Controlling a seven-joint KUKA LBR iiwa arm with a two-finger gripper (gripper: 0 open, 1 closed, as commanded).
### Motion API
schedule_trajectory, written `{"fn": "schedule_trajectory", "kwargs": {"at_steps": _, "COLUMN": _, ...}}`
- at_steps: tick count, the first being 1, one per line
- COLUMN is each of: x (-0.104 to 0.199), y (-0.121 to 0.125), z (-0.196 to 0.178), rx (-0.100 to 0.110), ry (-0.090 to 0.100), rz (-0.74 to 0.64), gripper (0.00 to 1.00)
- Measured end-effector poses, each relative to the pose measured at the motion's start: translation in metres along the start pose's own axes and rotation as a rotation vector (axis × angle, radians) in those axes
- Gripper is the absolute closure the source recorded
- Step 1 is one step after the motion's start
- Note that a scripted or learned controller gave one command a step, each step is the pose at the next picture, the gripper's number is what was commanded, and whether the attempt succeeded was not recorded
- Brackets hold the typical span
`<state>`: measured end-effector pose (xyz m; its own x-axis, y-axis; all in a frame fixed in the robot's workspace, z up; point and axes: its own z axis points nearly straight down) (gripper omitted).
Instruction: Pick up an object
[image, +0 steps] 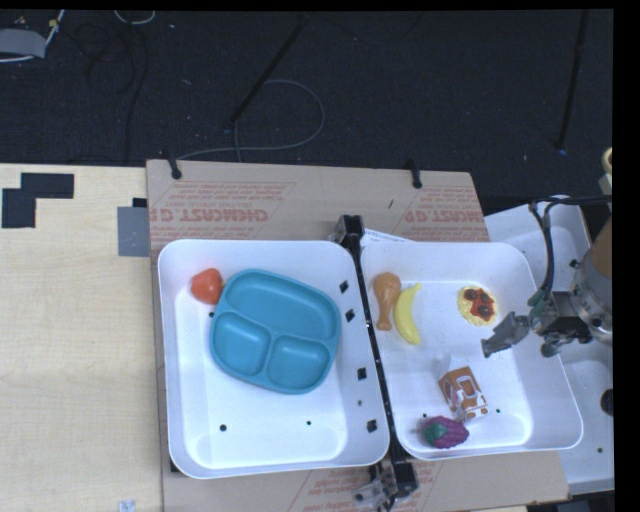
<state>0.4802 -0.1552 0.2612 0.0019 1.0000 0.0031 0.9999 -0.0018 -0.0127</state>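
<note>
1. Grape bunch and sandwich are sitting nearest, in the right bin.
2. Gripper is hovering at its right rim, fingers spread, holding nothing.
3. Banana is looking light, stiff, slick; I'm guessing grab mid-body.
</note>
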Motion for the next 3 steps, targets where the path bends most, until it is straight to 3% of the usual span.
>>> {"fn": "schedule_trajectory", "kwargs": {"at_steps": 1, "x": 0.000, "y": 0.002, "z": -0.005, "rx": -0.009, "ry": -0.002, "rz": -0.002, "gripper": 0.00}}
{"fn": "schedule_trajectory", "kwargs": {"at_steps": 3, "x": 0.008, "y": 0.010, "z": 0.108, "rx": -0.003, "ry": 0.000, "rz": -0.002, "gripper": 0.00}}
